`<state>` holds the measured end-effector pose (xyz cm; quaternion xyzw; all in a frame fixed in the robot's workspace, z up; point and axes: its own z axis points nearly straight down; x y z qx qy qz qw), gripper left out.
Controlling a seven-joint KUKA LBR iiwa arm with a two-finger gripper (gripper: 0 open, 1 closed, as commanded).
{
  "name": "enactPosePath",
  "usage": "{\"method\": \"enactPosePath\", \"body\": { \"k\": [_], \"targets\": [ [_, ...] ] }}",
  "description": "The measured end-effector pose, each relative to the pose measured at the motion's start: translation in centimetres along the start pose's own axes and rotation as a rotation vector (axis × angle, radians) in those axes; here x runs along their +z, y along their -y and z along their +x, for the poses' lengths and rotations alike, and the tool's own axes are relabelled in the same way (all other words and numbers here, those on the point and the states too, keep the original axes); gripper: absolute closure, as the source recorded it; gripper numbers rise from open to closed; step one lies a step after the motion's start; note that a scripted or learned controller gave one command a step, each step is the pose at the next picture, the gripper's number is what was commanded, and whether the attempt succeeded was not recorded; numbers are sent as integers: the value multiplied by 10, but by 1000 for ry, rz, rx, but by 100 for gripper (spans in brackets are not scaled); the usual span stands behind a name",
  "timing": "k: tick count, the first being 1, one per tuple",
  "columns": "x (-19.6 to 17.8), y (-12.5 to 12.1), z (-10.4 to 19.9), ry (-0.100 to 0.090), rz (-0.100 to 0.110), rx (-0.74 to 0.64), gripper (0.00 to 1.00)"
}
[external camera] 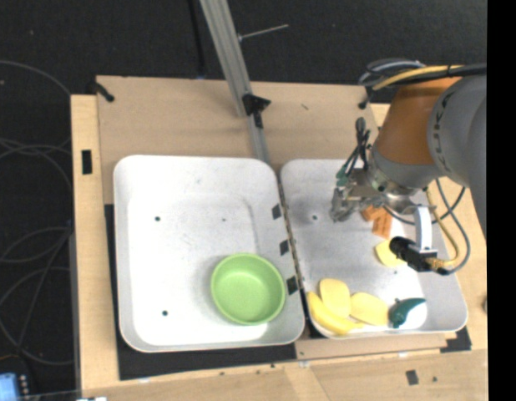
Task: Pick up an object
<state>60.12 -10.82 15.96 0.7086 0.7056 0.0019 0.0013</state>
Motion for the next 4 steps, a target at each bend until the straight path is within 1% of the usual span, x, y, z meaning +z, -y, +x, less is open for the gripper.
{"method": "enactPosePath", "body": {
  "k": [1,2,3,4],
  "targets": [
    [-48,-10,4,0,-2,-8,100],
    [-101,-12,3,0,-3,-9,100],
    [-107,-14,51,-2,2,-13,100],
    [-94,-16,105,0,5,-11,100]
  ]
}}
